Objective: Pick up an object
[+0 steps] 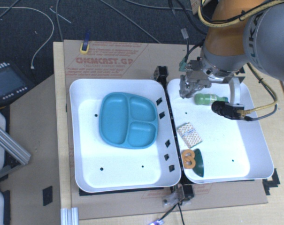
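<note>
In the right bin (245, 144) lie a pale green bottle (208, 99) near the far edge, a small checkered packet (189, 134) in the middle left, a brown pretzel (188, 159) and a dark green piece (197, 163) at the near left. My gripper (188, 92) hangs over the far left part of that bin, just left of the green bottle. Nothing shows between its fingers.
The left bin (85, 163) holds a blue divided plate (128, 120). A black divider with clips (166, 121) runs between the bins. A black cable connector (226, 109) dangles beside the bottle. Loose cables lie on the dark floor beyond the bench.
</note>
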You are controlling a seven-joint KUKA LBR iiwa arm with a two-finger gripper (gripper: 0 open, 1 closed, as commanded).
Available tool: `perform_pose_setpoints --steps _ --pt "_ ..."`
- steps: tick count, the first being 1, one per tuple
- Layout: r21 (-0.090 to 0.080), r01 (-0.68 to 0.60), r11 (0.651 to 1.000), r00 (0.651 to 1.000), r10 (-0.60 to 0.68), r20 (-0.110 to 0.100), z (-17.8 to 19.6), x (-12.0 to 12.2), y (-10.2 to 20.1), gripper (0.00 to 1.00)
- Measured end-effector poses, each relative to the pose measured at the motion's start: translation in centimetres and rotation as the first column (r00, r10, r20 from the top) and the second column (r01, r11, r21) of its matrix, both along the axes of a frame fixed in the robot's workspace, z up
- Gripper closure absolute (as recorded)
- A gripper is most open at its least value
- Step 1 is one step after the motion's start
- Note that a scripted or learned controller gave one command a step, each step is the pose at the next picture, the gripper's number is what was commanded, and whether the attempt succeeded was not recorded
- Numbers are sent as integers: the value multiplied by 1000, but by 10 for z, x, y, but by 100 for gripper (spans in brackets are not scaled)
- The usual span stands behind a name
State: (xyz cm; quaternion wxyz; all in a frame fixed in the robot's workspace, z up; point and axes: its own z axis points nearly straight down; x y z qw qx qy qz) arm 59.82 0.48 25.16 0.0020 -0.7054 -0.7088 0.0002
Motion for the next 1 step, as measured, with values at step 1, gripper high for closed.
perform_pose_setpoints --steps 1 --pt "0 0 1000 1000 0 -2 -18 -14 47 100"
